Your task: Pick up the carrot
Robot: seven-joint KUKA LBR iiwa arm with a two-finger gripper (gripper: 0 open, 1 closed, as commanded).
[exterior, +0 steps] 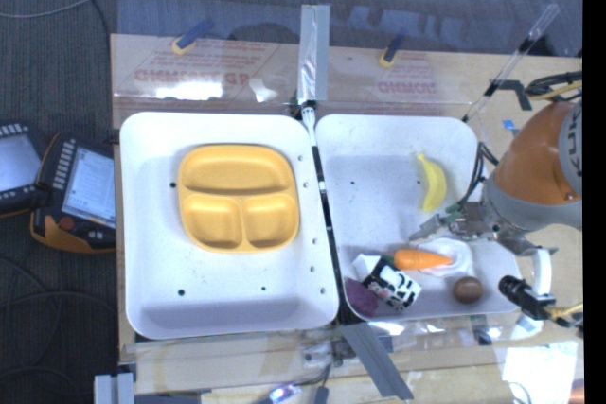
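The orange carrot lies on its side near the front of the right bin, its tip pointing right, resting against a small white object. My gripper hangs just behind and above the carrot, at the end of the grey and orange arm that reaches in from the right. Nothing shows held in it. The arm's body hides part of the bin's right wall.
A yellow banana lies behind the gripper. A black-and-white toy and a purple item sit left of the carrot, a brown ball to its right. The left bin holds a yellow divided plate.
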